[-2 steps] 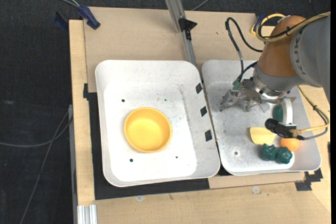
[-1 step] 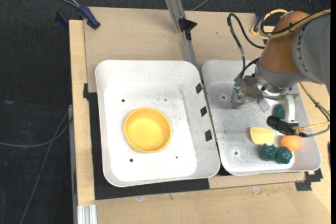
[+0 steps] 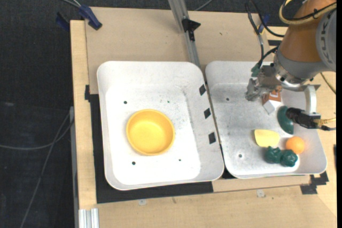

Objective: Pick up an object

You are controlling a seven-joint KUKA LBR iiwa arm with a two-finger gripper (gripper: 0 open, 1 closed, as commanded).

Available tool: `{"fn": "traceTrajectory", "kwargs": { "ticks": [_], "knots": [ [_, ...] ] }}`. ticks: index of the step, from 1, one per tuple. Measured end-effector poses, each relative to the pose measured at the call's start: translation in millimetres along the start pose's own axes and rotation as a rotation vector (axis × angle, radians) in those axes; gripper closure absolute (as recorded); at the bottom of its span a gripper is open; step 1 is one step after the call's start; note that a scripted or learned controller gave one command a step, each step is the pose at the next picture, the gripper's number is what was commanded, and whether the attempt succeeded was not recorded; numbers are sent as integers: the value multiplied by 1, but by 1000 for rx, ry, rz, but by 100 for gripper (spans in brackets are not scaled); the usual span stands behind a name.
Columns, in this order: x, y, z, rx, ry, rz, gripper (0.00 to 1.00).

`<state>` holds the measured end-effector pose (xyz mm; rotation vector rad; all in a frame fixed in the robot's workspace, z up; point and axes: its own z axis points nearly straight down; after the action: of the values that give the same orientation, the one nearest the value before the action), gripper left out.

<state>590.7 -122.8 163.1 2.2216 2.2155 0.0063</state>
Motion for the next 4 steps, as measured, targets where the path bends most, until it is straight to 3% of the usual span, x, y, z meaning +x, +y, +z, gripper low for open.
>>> {"fn": "traceTrajectory", "kwargs": {
  "ticks": [2, 4],
  "knots": [
    [-4, -4, -80, -1, 0, -4, 100],
    [111, -22, -78, 18, 6, -8, 100]
  ]
}}
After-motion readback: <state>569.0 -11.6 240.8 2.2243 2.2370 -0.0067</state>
